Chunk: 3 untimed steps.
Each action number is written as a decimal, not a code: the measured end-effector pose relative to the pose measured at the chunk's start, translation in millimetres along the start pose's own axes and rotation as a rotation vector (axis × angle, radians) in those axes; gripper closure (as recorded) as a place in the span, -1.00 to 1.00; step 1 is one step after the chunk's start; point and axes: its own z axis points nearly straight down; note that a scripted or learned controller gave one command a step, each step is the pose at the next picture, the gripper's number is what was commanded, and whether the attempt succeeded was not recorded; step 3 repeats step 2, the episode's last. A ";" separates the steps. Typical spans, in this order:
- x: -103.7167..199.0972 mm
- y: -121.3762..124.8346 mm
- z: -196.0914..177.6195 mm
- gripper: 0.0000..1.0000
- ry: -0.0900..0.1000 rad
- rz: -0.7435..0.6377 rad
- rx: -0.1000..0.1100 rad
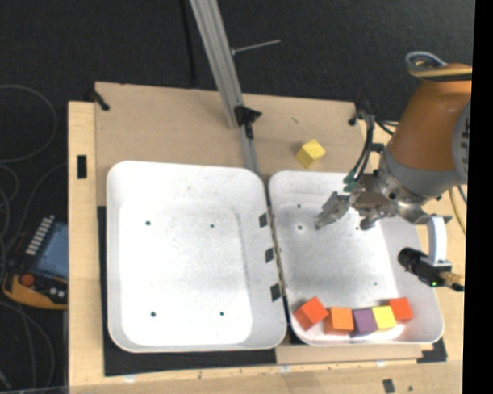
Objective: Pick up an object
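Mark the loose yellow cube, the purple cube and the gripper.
yellow cube (310,152), camera view, top face, on the bench
purple cube (363,321), camera view, top face, in the right bin
gripper (348,219), camera view, between its fingertips

The grey arm reaches in from the right, orange band above the wrist; its gripper hangs with fingers spread apart, holding nothing.

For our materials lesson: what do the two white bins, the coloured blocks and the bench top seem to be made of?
Bins: probably moulded plastic, white and slightly glossy, with rounded corners and a raised rim.
Blocks: likely painted wood or foam, flat solid colours, crisp edges; the look leaves it open. The yellow block looks alike.
Bench top: seemingly plywood or fibreboard, matt pale tan, with plain cut edges.
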 end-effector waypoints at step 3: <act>-86.8 -24.6 108.9 -1.00 -0.001 -0.002 0.012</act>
